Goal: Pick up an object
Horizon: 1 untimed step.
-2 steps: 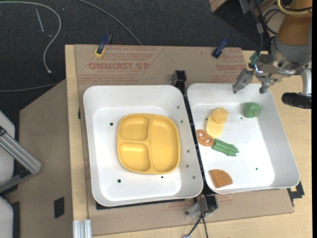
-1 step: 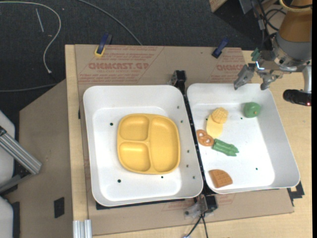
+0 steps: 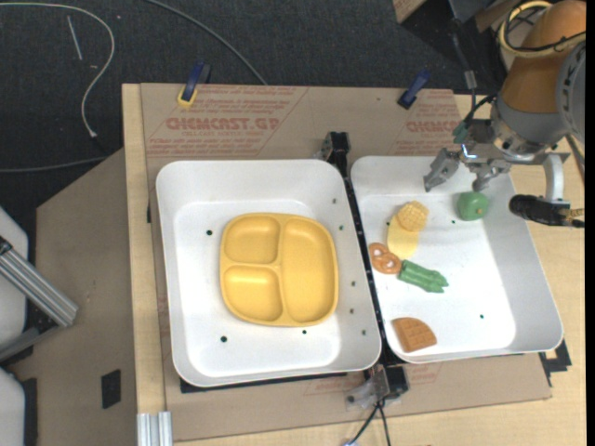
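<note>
Grey arm's jaws (image 3: pixel 462 174) hang spread, holding nothing, beside a green object (image 3: pixel 472 205).

One fixed camera above the bench (image 3: pixel 279 110), looking down at a slant, moderate distance, both white bins (image 3: pixel 177 203) framed, left of the claw (image 3: pixel 462 173)

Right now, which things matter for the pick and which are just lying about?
For the pick: gripper, open above the right bin; green ball; corn cob; pretzel; green pickle; brown bread piece.

Lying about: yellow divided plate in left bin; blue clamps.
</note>
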Available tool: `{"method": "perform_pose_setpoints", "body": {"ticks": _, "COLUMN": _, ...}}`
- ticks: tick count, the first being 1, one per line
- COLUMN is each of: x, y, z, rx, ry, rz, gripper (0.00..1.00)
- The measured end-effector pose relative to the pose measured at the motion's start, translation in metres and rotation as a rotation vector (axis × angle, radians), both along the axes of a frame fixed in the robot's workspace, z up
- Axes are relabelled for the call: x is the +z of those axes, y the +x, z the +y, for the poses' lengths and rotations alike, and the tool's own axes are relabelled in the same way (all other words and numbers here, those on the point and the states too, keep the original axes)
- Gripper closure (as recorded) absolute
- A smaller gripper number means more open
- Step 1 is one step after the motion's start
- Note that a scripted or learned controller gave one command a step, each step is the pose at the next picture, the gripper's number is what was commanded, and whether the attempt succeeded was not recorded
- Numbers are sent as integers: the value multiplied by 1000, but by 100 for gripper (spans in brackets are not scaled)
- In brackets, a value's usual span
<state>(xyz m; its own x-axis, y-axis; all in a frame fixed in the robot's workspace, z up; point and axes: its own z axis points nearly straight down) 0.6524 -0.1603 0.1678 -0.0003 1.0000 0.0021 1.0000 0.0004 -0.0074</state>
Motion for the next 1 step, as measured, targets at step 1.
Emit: {"method": "perform_pose_setpoints", "body": {"ticks": 1, "x": -52, "y": -2, "z": 11, "rx": 1, "ry": 1, "rz": 0, "gripper": 0}}
